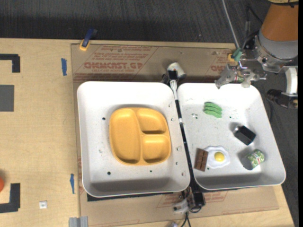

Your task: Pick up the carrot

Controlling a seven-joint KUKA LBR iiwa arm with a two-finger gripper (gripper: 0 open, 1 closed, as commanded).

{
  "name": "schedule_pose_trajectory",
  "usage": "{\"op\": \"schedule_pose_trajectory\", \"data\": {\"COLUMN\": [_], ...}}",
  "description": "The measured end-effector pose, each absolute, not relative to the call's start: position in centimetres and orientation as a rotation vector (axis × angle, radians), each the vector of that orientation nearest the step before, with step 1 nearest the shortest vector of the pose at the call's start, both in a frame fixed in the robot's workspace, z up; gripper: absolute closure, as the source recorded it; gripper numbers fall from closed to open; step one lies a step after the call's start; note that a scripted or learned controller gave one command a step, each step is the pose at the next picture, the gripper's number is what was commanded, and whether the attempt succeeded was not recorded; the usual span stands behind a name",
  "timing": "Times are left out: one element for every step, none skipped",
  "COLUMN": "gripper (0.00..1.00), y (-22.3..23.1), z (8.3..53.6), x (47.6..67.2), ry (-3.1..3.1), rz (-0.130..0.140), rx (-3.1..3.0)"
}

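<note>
Right bin [265, 171] holds pea pod [212, 109], black block [245, 135], egg [218, 157]; hand [233, 75] state unclear.

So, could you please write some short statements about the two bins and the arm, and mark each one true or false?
1. The yellow plastic plate with three compartments lies in the left white bin. True.
2. The green ridged plastic piece lies in the left bin. False: it lies in the right white bin.
3. The toy fried egg, white with a yellow yolk, lies beside the brown chocolate bar. True.
4. The small black block rests on the yellow plate. False: it lies on the right bin's floor.
5. The gripper is at the far edge of the right bin. True.
6. A carrot lies on the plate. False: its compartments hold nothing.
</note>
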State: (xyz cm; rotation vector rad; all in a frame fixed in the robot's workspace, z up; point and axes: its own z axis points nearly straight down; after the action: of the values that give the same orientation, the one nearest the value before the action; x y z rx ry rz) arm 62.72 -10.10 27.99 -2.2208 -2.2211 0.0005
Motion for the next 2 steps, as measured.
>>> {"op": "schedule_pose_trajectory", "data": {"gripper": [0.0, 0.0], "y": [-3.1, -2.6], "z": [20.1, 18.4], "x": [58.4, 50.5], "ry": [-2.165, -1.395], "rz": [0.002, 0.005], "rx": [-2.274, -2.81]}}
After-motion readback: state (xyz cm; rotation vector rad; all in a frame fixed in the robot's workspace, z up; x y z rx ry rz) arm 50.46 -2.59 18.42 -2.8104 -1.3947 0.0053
